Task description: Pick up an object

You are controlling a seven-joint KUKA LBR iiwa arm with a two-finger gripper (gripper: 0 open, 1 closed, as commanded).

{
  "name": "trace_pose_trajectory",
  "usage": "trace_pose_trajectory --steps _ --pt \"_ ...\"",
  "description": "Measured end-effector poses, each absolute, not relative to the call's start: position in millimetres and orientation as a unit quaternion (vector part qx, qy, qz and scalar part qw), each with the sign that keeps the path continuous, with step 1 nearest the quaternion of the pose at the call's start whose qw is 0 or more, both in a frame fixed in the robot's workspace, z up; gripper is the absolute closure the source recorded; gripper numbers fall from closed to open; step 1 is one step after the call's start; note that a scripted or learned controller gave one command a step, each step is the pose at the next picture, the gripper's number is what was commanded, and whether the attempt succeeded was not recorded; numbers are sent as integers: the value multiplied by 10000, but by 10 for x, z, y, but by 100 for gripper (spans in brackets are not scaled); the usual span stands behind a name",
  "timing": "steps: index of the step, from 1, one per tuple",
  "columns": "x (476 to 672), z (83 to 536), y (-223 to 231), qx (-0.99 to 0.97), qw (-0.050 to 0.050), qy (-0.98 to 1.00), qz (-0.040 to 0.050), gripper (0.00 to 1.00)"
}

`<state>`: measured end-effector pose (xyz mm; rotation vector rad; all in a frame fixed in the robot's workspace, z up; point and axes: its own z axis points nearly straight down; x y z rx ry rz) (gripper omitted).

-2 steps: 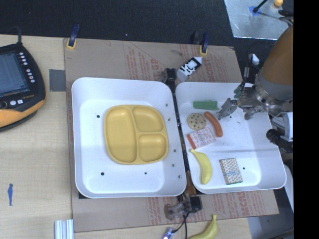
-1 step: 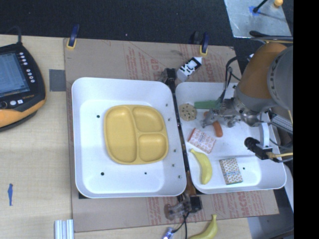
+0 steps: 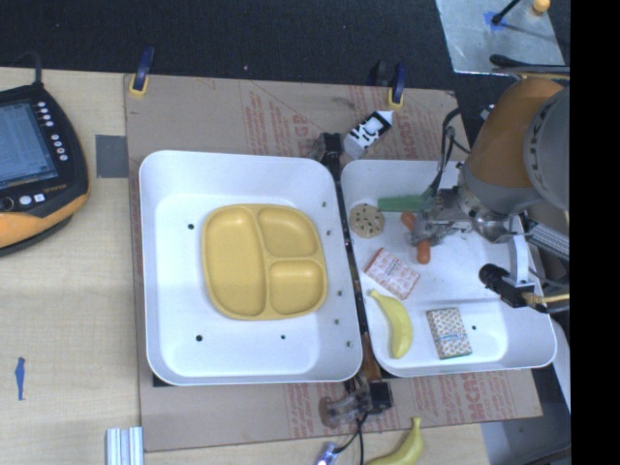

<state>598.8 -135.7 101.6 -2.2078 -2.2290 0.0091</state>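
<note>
The right bin (image 3: 489, 359) holds a round cookie (image 3: 365, 220), a flat green piece (image 3: 399, 202), a small red piece (image 3: 409, 219), a small orange-red piece (image 3: 423, 252), a pink-and-white packet (image 3: 392, 273), a yellow banana (image 3: 395, 323) and a small patterned box (image 3: 449, 332). My gripper (image 3: 436, 225) is low over the upper middle of this bin, right beside the red and orange-red pieces and just right of the green piece. The grey arm with its orange band (image 3: 509, 139) covers the bin's upper right part.
The left bin (image 3: 160, 289) carries a yellow divided plate (image 3: 263, 260). A black-and-white object (image 3: 368, 132) lies behind the bins, and a second banana (image 3: 407, 444) lies in front of them. A control pendant (image 3: 34, 168) rests at the far left.
</note>
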Motion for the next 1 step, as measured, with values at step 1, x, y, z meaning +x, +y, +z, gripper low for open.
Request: trace_pose_trajectory --steps 1 --pt "5821 1925 -631 -7054 12 -7088 3 100"
